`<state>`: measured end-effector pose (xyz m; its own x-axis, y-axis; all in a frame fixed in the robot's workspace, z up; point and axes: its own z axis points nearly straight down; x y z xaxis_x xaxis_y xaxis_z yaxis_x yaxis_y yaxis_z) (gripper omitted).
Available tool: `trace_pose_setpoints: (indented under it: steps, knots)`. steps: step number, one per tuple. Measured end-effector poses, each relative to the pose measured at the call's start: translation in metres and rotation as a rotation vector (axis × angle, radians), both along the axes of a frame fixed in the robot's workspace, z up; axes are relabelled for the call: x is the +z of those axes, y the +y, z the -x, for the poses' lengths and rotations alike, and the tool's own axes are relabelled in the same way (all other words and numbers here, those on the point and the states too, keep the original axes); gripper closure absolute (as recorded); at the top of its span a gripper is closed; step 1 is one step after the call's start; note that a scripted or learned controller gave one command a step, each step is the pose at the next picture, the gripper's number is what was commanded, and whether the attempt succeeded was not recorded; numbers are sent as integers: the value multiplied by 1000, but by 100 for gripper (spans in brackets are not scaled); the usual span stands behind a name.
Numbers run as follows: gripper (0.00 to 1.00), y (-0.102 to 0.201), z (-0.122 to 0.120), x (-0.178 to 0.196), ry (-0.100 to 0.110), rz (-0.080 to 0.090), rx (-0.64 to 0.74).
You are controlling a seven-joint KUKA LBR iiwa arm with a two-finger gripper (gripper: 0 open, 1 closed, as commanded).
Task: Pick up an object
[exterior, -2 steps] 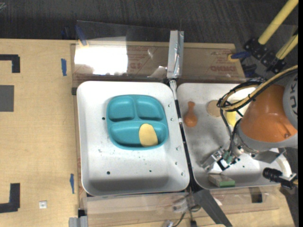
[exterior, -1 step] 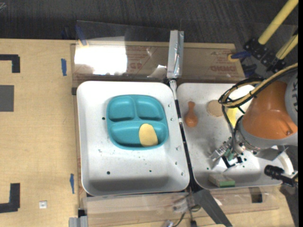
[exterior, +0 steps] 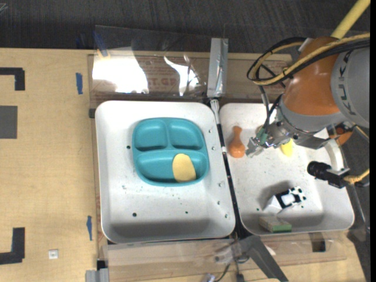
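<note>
My gripper (exterior: 258, 143) hangs low over the upper middle of the right bin (exterior: 329, 207), under the grey and orange arm (exterior: 317, 93). Just left of it lies an orange pear-shaped object (exterior: 236, 144), close to the tip but apart from it. A small yellow object (exterior: 286, 148) shows just right of the gripper, partly hidden by the wrist. Further front in the same bin lie a black and white object (exterior: 289, 198) and a tan and green block (exterior: 276, 224). I see nothing held in the gripper.
The left bin (exterior: 117, 204) holds a teal divided tray (exterior: 170, 150) with a yellow oval object (exterior: 184, 168) in its front compartment. A black cylindrical part (exterior: 322, 171) juts over the right bin's right side. Cables loop above the arm.
</note>
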<state>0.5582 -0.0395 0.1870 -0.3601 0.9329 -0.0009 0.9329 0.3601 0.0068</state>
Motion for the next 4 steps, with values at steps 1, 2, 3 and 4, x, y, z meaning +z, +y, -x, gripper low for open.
trace_pose_setpoints:
  steps: [1,2,3,4]
  knots:
    - [100,-63,19,-98,-2,4,-12]
    - [0,-62,19,-99,-2,2,-11]
    - [0,-59,71,-99,-1,2,-44]
    - [0,-61,18,-99,-2,2,-154]
